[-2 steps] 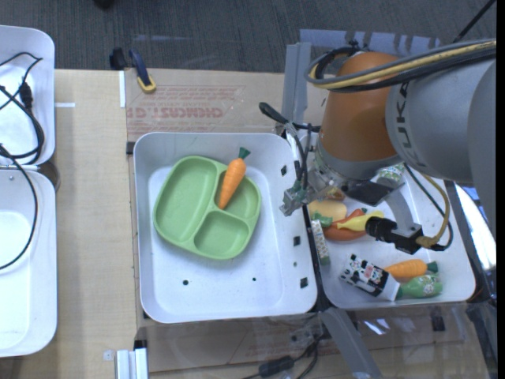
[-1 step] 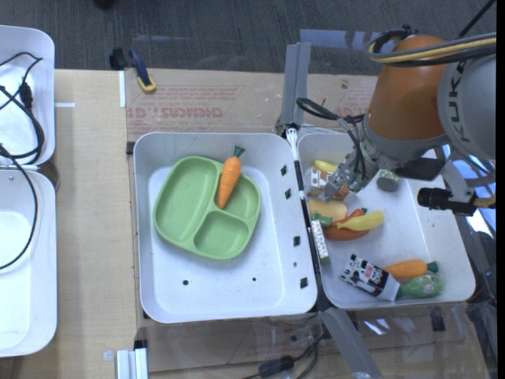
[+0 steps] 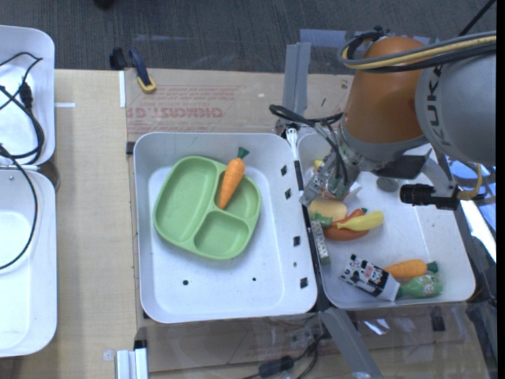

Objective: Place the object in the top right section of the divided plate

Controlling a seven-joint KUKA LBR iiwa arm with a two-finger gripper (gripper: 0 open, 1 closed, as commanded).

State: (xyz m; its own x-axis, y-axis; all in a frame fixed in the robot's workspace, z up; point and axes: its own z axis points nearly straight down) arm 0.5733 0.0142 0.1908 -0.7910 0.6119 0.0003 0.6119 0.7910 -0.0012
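Note:
A green divided plate (image 3: 197, 212) lies in the left white bin (image 3: 213, 298). A toy carrot (image 3: 231, 180) rests tilted across the plate's upper right part, its green top pointing up past the rim. My gripper (image 3: 330, 181) hangs over the left side of the right bin (image 3: 442, 251), just above a pile of toy food (image 3: 347, 219). The orange band and grey arm above it hide much of the hand.
In the right bin lie a yellow and red toy food pile, a black-and-white carton (image 3: 368, 275), an orange piece (image 3: 409, 269) and a green piece (image 3: 420, 288). Cables run over a white surface at the far left (image 3: 20, 133).

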